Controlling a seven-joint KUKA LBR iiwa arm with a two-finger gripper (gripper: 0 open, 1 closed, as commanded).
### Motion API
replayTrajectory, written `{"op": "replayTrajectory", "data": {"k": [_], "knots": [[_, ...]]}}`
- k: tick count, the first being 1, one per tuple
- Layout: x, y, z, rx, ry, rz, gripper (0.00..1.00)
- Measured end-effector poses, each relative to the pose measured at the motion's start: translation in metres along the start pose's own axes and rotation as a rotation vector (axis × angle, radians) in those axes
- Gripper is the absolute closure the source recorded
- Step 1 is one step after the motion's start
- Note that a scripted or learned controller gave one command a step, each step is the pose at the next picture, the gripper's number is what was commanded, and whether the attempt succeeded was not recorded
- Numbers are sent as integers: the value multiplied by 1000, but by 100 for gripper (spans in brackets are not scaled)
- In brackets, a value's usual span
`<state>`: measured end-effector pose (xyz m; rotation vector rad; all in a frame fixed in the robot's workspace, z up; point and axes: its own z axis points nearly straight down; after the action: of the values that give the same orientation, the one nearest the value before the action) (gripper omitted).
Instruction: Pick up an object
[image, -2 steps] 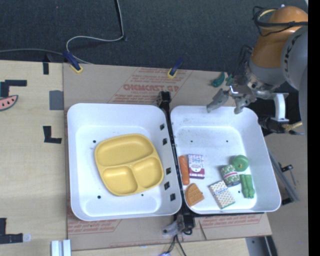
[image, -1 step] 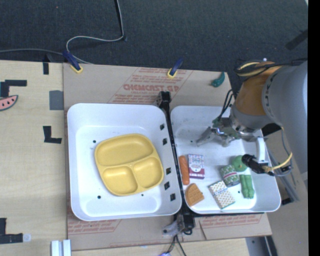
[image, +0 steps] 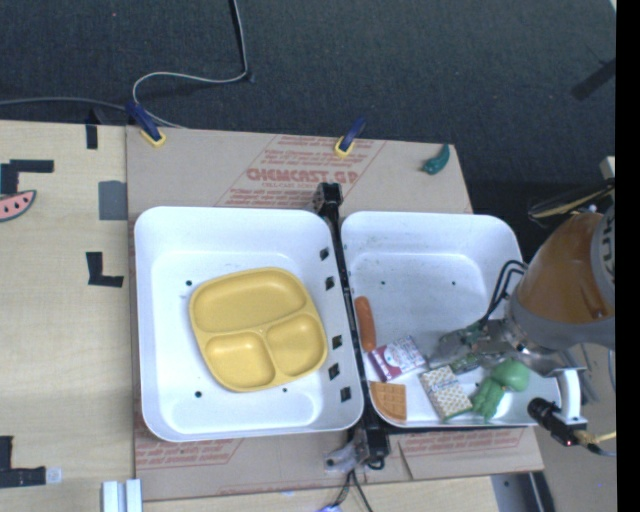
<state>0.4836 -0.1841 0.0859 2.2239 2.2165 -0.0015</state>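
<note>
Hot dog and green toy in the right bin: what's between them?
In the camera view, between the hot dog and green toy lie a small packet and a patterned cracker.

Dark carpeted floor beyond a pale wooden bench; brown cardboard sheet clamped on top; a cable trails across.

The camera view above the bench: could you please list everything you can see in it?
left bin: one, white, left half of bench
divided plate: one, yellow, in left bin
right bin: one, white, right half of bench
hot dog: one, orange-red, right bin by the divider
waffle: one, orange, right bin's front left corner
cracker: one, tan, right bin's front
green toy: one, green, right bin's front right
clamps: two, yellow and blue, cardboard's far edge
arm: one, grey with orange band, over right bin
gripper: one, dark, low in right bin
</note>
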Motion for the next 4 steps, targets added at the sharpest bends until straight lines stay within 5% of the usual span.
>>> {"op": "replayTrajectory", "data": {"k": [1,2,3,4], "knots": [[0,2,-10,-4,-1,-1,100],[73,25,-77,1,3,-6,100],[149,20,-162,1,2,-6,100],[190,42,-172,2,2,-5,100]]}}
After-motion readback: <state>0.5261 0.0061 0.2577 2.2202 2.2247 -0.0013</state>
